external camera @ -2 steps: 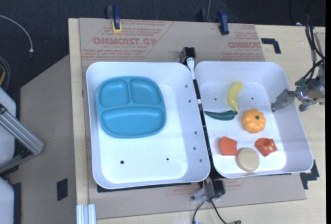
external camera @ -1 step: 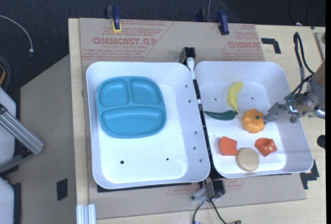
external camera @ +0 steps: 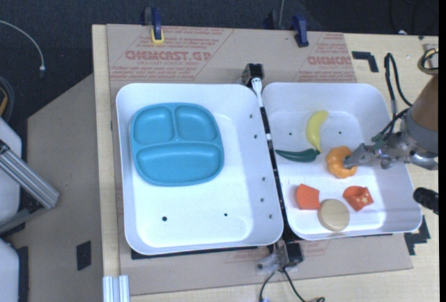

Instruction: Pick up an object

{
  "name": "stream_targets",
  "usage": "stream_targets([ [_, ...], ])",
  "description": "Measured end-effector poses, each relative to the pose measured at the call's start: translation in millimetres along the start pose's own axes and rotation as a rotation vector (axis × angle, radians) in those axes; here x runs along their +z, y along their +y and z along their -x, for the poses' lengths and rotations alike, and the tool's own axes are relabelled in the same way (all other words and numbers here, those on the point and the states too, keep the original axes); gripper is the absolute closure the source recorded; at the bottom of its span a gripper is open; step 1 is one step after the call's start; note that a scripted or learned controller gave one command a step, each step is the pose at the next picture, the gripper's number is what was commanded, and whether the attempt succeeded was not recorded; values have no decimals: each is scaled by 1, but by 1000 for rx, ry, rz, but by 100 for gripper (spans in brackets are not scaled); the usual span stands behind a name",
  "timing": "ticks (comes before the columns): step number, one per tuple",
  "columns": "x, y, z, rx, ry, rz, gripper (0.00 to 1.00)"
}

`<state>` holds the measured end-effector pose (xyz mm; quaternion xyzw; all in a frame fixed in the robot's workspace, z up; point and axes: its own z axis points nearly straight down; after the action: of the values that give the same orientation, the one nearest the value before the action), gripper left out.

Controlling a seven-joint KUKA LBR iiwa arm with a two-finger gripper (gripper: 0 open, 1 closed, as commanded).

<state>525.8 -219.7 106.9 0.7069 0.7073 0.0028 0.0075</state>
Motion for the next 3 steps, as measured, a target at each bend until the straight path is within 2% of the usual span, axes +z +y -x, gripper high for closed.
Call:
stream_targets([
  [1,10,6,0,-1,12,-5,0],
  [2,-4,12,-3,-6,11,12,100],
  [3,-50,8,3,0,3,-9,100],
])
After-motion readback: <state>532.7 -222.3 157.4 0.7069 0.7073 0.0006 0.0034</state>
